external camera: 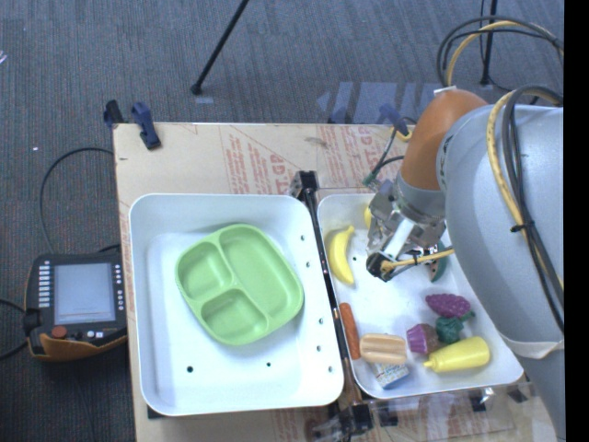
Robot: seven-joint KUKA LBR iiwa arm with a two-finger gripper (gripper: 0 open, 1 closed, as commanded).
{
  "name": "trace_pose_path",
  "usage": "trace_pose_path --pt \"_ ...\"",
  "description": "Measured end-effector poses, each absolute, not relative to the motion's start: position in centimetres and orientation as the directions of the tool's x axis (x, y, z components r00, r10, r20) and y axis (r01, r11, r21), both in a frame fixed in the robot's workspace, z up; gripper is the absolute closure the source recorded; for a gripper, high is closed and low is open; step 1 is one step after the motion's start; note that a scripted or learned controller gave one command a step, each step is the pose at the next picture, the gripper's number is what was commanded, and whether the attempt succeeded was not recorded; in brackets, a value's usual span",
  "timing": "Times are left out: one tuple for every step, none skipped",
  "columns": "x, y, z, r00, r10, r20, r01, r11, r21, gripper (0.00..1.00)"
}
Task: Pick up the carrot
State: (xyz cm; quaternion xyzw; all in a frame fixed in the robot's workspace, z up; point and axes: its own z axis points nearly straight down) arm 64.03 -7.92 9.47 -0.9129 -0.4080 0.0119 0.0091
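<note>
The carrot (349,330) is a slim orange piece lying lengthwise against the left wall of the right bin (402,298), in its front half. My gripper (381,235) hangs over the back part of that bin, just right of a yellow banana (341,253). It is well behind the carrot and apart from it. The grey arm with its orange band reaches in from the right and covers the bin's back right corner.
The right bin also holds a tan bun (383,347), purple grapes (447,305), a small purple piece (421,339), a green piece (450,330) and a yellow bottle (457,355). A green divided plate (239,284) lies in the left bin (156,339).
</note>
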Motion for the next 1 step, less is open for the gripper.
trace_pose_path --pt "53.56 -17.11 8.58 0.616 0.787 -0.008 0.787 -0.616 -0.011 1.0"
